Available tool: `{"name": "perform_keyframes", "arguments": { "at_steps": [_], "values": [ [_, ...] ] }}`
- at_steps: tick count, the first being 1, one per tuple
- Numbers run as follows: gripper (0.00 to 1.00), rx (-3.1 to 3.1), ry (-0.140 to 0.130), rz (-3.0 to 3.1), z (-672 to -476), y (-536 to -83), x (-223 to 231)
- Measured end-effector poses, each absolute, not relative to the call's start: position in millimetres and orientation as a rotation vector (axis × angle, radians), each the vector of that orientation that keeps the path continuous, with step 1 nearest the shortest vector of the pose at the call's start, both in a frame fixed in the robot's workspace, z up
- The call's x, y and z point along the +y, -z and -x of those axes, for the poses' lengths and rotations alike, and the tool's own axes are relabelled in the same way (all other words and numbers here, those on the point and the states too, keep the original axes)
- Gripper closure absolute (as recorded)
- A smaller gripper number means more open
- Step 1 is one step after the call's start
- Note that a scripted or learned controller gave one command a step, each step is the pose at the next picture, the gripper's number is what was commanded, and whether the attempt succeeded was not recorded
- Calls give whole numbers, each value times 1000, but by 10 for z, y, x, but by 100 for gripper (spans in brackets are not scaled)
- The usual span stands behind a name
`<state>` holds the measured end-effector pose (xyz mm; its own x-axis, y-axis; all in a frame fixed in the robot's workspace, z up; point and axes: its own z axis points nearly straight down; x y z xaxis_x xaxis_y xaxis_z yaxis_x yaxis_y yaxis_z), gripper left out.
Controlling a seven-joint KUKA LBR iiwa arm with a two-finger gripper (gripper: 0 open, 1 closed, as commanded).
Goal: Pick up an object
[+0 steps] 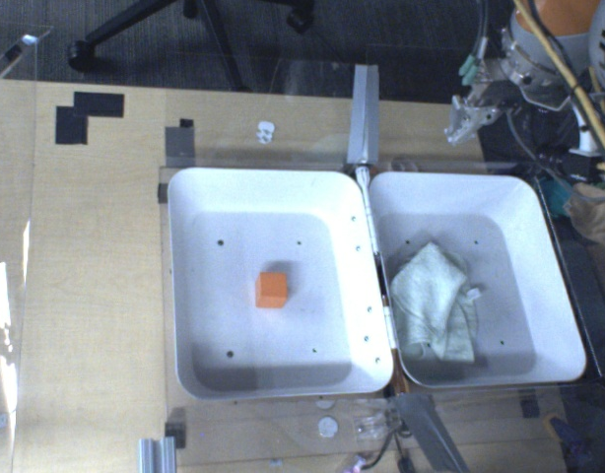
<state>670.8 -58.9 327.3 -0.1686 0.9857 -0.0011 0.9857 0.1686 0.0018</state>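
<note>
A: Where was the gripper [467, 119]?

B: Hung high past the back rim of the near bin [539, 215], touching nothing. Carried nothing visible.

A: Spread or pressed together?

B: Could not be told; too small and cluttered among cables.

A: What lay within reach?

B: Counted one white cloth [436, 304], one orange block [272, 290], two bins, one gripper. Found the cloth in the bin nearest the gripper, forward of it and well below, crumpled against the middle divider. Found the block well apart from the gripper, across the divider, alone near the middle of the far bin [194, 215].

A: How would each handle?

B: Judged the cloth soft, light and limp; likely to sag and slip if pinched at a thin edge. Best taken at the raised fold on top of the heap. Judged the block small, stiff and light, with flat sides; best pinched across two opposite faces, straight from above. Looked unlikely to break either way.

A: Easier choice?

B: Probably the block for a firm hold, the cloth for closeness.
</note>
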Motion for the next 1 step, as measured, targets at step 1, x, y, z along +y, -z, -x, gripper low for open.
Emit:
{"name": "perform_keyframes", "arguments": {
  "at_steps": [1],
  "values": [
    [100, 2824, -2, -1375, -6703, -2199, -869]
  ]
}}
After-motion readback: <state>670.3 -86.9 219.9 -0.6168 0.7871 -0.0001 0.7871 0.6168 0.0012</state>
